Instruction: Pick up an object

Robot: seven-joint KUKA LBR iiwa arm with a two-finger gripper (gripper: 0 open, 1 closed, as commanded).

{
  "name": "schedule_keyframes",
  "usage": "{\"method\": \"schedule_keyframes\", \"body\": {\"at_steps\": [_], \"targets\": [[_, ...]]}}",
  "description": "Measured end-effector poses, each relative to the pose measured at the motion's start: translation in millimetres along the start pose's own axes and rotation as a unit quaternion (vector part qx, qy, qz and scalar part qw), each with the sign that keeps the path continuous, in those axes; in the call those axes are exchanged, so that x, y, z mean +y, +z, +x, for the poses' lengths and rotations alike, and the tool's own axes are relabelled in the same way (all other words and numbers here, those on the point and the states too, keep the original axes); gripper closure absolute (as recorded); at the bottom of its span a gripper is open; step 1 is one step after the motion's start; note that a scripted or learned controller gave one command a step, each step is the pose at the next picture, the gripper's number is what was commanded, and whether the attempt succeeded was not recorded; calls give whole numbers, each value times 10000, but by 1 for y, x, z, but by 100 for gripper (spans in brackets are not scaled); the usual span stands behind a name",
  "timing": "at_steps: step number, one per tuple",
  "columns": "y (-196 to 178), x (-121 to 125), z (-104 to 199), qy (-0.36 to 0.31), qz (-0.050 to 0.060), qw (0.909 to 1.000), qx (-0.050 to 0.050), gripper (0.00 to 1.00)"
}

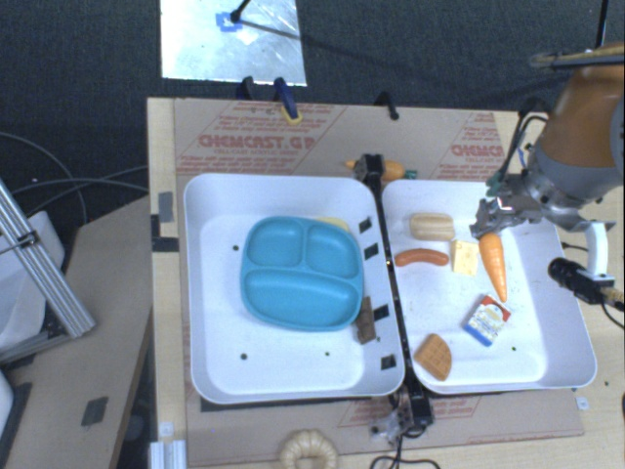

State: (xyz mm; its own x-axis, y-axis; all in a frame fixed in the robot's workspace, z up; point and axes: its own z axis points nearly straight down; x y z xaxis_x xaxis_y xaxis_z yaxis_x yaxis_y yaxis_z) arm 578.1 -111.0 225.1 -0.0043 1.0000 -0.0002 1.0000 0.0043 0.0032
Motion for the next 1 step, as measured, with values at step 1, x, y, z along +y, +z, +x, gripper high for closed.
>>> {"method": "schedule_keyframes", "body": {"at_steps": [1], "targets": [[11,16,34,-15,2,10000,-1,100]]}}
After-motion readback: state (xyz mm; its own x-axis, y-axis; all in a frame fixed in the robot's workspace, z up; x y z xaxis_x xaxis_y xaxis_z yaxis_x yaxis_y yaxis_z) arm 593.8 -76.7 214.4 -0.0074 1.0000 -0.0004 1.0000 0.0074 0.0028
